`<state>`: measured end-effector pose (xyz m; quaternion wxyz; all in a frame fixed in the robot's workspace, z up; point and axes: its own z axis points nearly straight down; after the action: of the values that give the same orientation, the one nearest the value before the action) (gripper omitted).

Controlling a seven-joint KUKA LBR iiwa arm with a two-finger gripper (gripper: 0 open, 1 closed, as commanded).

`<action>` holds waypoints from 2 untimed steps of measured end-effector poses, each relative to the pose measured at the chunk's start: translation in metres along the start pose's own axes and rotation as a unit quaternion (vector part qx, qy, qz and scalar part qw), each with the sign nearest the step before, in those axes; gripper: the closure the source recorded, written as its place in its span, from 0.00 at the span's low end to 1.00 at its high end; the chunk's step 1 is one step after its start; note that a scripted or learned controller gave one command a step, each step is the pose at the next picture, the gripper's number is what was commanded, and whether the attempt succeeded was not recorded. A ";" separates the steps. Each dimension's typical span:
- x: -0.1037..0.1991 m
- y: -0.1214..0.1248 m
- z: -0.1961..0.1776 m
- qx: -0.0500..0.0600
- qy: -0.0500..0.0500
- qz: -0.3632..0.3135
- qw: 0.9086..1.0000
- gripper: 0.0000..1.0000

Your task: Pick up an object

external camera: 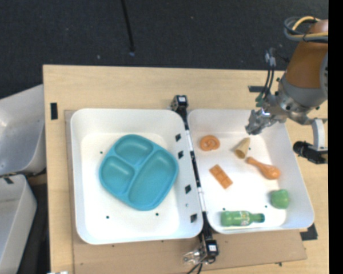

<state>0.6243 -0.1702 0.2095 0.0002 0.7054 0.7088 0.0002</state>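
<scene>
Green bottle (242,217), label unreadable; tool (256,124) above cone (242,148), grip state unclear.

Blue tray (138,172), green bottle (242,217)

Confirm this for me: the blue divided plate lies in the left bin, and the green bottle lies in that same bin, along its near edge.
Not quite. The blue divided plate does lie in the left bin, but the green bottle lies in the right bin, along its near edge. The camera view shows it on the other side of the divide between the bins.
</scene>
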 end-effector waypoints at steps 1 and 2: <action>0.053 -0.017 0.003 0.001 0.000 0.000 1.000 1.00; 0.106 -0.026 0.007 0.001 0.000 0.000 1.000 1.00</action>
<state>0.5978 -0.0642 0.2029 -0.0004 0.7052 0.7090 0.0000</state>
